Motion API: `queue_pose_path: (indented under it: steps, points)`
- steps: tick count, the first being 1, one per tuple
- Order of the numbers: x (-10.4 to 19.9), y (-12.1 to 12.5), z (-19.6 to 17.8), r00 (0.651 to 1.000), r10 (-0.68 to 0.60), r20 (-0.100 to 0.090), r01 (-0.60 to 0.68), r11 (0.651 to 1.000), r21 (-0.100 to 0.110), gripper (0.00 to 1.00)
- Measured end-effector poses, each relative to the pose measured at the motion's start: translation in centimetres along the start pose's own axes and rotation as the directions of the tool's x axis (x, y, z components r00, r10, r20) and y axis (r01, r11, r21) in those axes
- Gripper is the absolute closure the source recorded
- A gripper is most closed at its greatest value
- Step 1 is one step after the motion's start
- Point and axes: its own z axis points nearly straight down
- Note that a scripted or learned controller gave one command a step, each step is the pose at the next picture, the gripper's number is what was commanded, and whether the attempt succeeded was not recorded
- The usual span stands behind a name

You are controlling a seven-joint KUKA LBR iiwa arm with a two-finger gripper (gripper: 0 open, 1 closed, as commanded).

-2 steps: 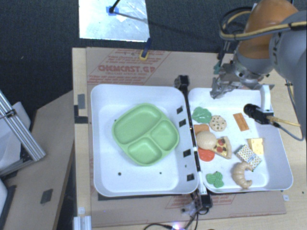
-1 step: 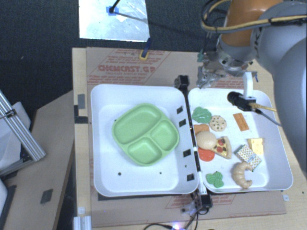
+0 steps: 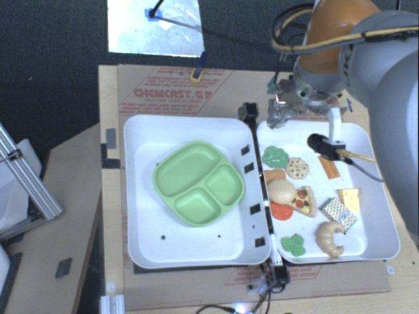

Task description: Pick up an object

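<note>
The right bin (image 3: 383, 237) holds several toy foods: a green leaf (image 3: 275, 156), a chocolate-chip cookie (image 3: 297, 168), an orange strip (image 3: 328, 167), a pale bun (image 3: 281, 190) on a red tomato slice (image 3: 281, 211), a pizza slice (image 3: 304, 201), a yellow cheese wedge (image 3: 349, 198), a checkered cracker (image 3: 338, 212), a croissant (image 3: 329, 238) and a second green leaf (image 3: 292, 244). My gripper (image 3: 278, 115) hangs over the far left corner of this bin, above and behind the green leaf. Nothing shows in its grasp.
A green divided plate (image 3: 198, 183) lies in the left bin (image 3: 141, 241). A black-clipped divider (image 3: 256, 175) runs between the two bins. Both bins rest on a cardboard sheet (image 3: 170, 90). The grey arm (image 3: 386, 64) spans the upper right.
</note>
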Motion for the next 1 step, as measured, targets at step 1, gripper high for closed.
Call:
queue_pose_path:
  steps: [1]
  points:
    - [-0.28, 1.32, -1.20, 1.000, -0.003, -0.001, 0.003, 1.000, -0.003, 1.00]
